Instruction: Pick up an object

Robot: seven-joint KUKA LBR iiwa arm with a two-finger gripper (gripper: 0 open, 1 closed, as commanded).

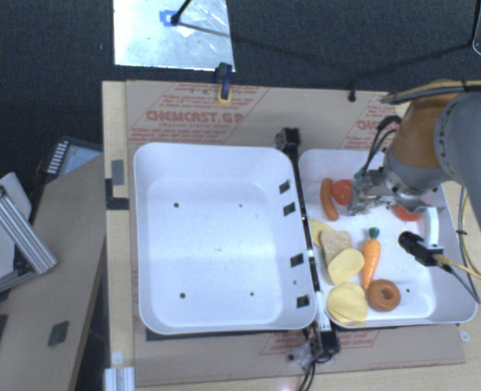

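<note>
The tomato (343, 191) is lying in the right bin (456, 296), just beside the hand (362, 195) on its left, with the sausage (329, 199) a little farther left of that. You are bringing the hand low over the upper part of this bin; whether it is wide or narrow, I cannot tell, and nothing is showing inside it. A second red piece (408, 213) is peeking out on the hand's right, partly under the wrist. Below the hand the carrot (371, 258), bread slice (335, 241), doughnut (383, 295) and yellow chips (347, 301) are crowding together. To do this well, I judge you should be centring over the tomato, descending straight, and avoiding nudging the sausage, since round pieces are likely rolling away.
</note>
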